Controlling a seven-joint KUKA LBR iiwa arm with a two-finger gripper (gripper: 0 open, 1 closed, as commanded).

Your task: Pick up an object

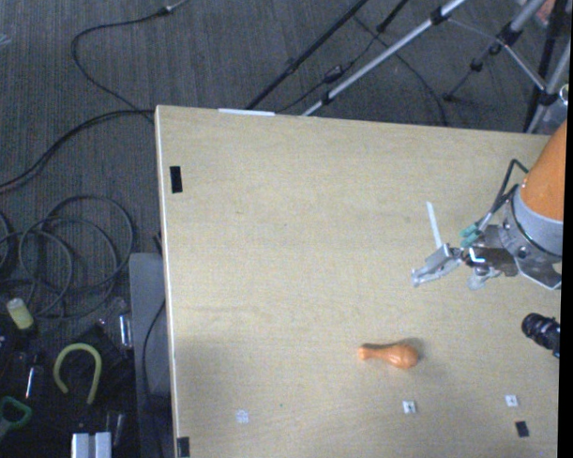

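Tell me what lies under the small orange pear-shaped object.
The small orange pear-shaped object lies directly on the bare tan wooden tabletop. The patch of wood beneath it is covered. The gripper is apart, above-right.

Grey arm with orange band (554, 176) reaching in over the right edge of the worktop, wrist angled toward the left, two-finger gripper (430, 245) spread wide, one thin finger (434, 225) pointing up, the other (431, 271) lying lower, nothing between them
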